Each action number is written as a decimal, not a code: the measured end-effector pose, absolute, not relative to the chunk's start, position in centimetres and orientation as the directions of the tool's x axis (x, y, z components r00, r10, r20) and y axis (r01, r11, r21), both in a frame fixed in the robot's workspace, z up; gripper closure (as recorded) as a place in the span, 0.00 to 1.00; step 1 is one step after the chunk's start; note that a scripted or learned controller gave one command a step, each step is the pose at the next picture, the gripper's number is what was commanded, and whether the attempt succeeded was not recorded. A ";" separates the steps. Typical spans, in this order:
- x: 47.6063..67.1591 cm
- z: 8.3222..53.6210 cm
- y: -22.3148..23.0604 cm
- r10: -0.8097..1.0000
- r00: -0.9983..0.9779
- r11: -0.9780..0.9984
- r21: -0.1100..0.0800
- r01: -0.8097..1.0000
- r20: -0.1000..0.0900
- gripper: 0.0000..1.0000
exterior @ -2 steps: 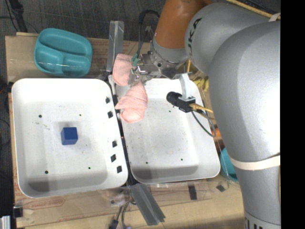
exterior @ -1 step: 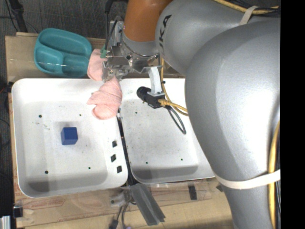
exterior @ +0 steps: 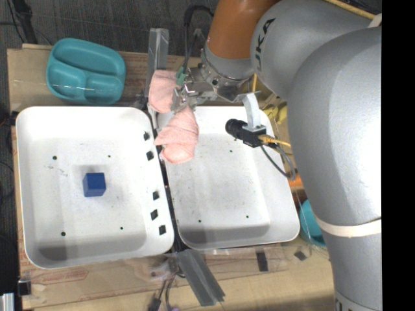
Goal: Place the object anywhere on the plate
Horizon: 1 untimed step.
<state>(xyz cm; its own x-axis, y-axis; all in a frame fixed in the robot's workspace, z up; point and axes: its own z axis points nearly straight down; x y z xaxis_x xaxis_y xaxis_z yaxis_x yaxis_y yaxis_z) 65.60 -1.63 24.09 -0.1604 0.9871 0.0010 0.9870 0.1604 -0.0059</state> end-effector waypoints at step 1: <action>65.6 28.7 5.7 0.967 -0.256 0.256 -0.001 0.967 0.001 1.00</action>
